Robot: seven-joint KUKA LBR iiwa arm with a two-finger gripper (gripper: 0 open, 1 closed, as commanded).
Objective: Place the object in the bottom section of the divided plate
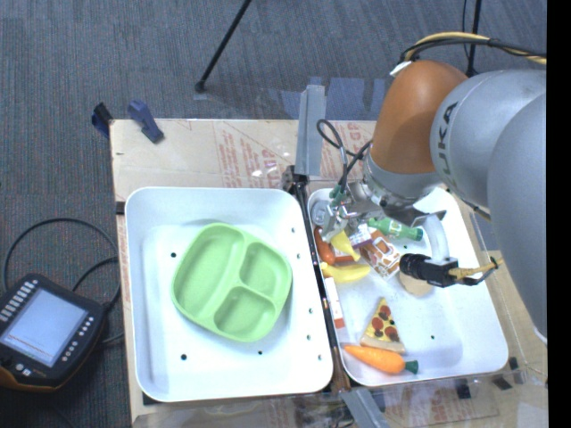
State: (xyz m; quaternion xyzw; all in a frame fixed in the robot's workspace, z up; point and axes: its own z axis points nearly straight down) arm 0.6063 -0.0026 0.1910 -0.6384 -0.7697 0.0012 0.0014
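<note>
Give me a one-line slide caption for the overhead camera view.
Grey KUKA arm reaches into right white bin of toy food; green divided plate waits in left bin.

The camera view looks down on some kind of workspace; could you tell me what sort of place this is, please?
Probably a robotics lab bench for pick-and-place trials. A grey and orange arm reaches over two white bins, one holding a green divided plate, the other toy food such as a carrot. A teach pendant lies on the carpet.

Divided plate [232,281] sits mid left bin [152,364]. In right bin [482,350]: carrot [376,359] at front edge, pizza slice [384,322] just behind it, banana [343,270] against left wall.
</note>
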